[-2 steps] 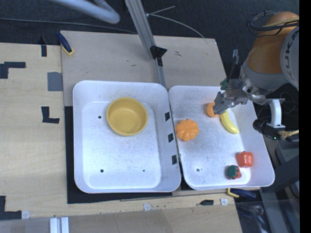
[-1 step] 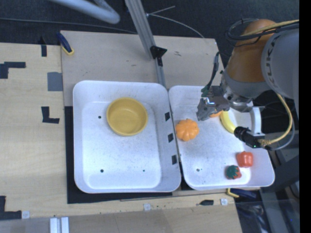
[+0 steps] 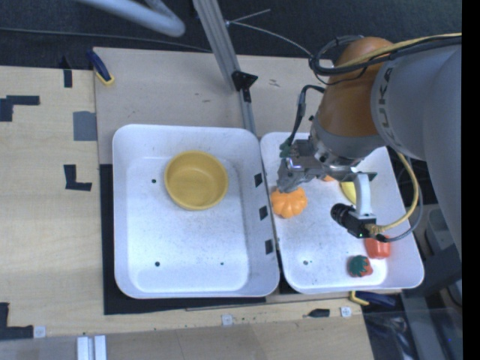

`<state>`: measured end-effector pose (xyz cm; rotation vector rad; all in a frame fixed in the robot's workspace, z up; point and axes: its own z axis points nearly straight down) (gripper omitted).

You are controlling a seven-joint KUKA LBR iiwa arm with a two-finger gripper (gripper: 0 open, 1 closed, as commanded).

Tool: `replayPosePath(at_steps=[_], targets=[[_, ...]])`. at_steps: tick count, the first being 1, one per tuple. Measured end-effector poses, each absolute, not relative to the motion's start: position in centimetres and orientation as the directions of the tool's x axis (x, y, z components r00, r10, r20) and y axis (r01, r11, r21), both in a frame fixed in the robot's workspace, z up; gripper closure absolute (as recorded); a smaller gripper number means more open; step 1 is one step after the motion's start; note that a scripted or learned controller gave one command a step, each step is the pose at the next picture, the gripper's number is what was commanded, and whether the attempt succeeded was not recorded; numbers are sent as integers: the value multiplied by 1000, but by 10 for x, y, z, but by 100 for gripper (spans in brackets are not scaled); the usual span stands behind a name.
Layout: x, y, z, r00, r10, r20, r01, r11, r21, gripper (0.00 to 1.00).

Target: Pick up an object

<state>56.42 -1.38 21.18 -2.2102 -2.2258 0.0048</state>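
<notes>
just below my fingertips sits the orange pumpkin-shaped toy (image 3: 289,202), up against the left wall of the right bin (image 3: 397,276). my gripper (image 3: 289,177) hangs over its top edge, touching it or nearly so; from this slant i cannot tell whether my fingers are spread or pressed together, and nothing shows between them, so i would not count the toy as held.

to do this well, i judge that i need to sit square over the toy's middle rather than its upper rim, since a rounded body will likely squirt out from an off-centre pinch. the bin wall lies just to my left, so 1 finger has little room there; i would turn the pinch to run along the wall, not across it. go straight down, close slowly, then lift gently and check that the toy rises with me.

to my right lies a yellow piece (image 3: 348,191), partly hidden by my wrist, and further below right a small red and green toy (image 3: 360,265). off to my left, in the other bin (image 3: 135,268), rests a yellow bowl (image 3: 196,180), well apart.
</notes>
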Motion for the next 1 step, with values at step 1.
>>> replayPosePath(at_steps=[1], targets=[[548,40,227,-8,1000,2,1000,8,-4,100]])
